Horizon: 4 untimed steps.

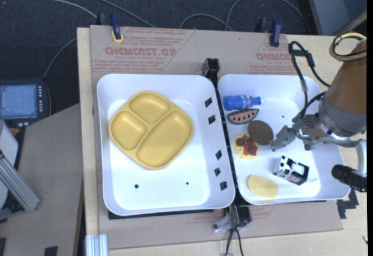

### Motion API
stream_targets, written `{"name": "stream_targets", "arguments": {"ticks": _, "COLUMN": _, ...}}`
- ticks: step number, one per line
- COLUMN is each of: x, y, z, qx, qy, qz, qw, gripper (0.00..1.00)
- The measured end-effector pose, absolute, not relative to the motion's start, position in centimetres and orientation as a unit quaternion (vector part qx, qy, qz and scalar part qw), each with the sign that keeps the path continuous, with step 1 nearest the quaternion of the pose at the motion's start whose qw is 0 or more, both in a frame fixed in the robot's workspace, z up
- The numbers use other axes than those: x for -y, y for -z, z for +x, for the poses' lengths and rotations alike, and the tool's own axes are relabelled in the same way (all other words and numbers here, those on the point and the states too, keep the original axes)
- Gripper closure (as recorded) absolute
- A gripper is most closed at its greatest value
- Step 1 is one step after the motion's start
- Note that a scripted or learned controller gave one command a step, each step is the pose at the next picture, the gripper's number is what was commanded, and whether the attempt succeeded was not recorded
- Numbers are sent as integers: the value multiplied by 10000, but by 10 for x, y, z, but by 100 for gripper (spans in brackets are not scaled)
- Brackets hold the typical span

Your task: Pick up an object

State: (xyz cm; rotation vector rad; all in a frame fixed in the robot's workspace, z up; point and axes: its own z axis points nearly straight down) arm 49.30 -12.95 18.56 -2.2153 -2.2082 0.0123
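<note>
My gripper (295, 141) hangs over the right bin (326, 190), in its right half, open with nothing between its fingers. One finger (281, 138) points toward a brown round object (260, 131) just to its left. A black and white item (291, 170) lies just in front of the gripper. Further left in this bin are a blue bottle (240, 101) on its side, a watermelon slice (242, 115) and a red and yellow piece (246, 145). A pale yellow oval (263, 186) rests near the front rim.
The left bin (116, 190) holds a yellow divided plate (151, 129). A black divider with clips (218, 126) runs between the bins. A black cable (303, 74) loops down over the right bin's back corner to the arm.
</note>
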Motion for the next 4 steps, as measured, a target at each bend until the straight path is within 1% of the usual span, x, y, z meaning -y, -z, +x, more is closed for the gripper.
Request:
{"name": "stream_targets", "arguments": {"ticks": 1, "x": 129, "y": -192, "z": 496, "qx": 7071, "qy": -1, "qz": -7071, "qw": 13, "gripper": 0}}
{"name": "stream_targets", "arguments": {"ticks": 2, "x": 127, "y": -128, "z": 493, "qx": 7070, "qy": -16, "qz": -7072, "qw": 42, "gripper": 0}}
{"name": "stream_targets", "arguments": {"ticks": 3, "x": 126, "y": -82, "z": 493, "qx": 7069, "qy": -7, "qz": -7073, "qw": 26, "gripper": 0}}
{"name": "stream_targets", "arguments": {"ticks": 4, "x": 127, "y": -96, "z": 494, "qx": 7066, "qy": 7, "qz": -7076, "qw": 6, "gripper": 100}}
